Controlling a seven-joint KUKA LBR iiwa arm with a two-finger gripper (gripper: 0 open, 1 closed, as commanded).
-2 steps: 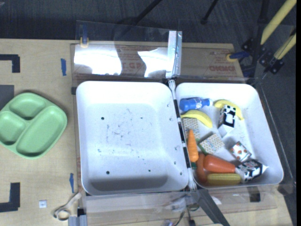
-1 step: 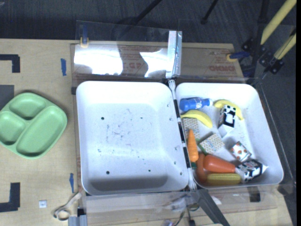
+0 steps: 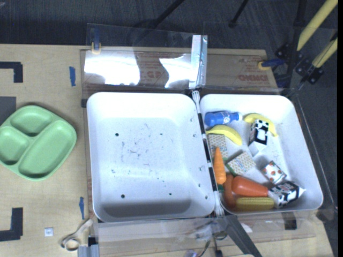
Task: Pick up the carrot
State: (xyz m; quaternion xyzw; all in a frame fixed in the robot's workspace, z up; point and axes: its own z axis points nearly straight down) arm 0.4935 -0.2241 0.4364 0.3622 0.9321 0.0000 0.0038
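Slim and orange, the toy carrot (image 3: 218, 167) lies in the right white plastic bin (image 3: 244, 99), tight against that bin's left wall. Its long side runs along the wall, from the far side toward the near side. The thin end points to the far edge of the bin. The thick end points to the near edge.

At the carrot's thick end sits a fat orange-red toy vegetable (image 3: 249, 187), which lies across the near part of the bin. A yellow corn cob toy (image 3: 253, 202) lies just in front of that, by the near wall. A checked flat packet (image 3: 241, 163) lies just to the right of the carrot. A yellow toy banana (image 3: 226, 134) lies just past the carrot's thin end, and a blue plastic bottle (image 3: 222, 116) lies past that, near the far left corner.

The left white plastic bin (image 3: 142, 97) stands beside the right one, and their walls touch. A green plate with three hollows (image 3: 35, 141) rests on the wooden bench (image 3: 43, 208), near its left edge.
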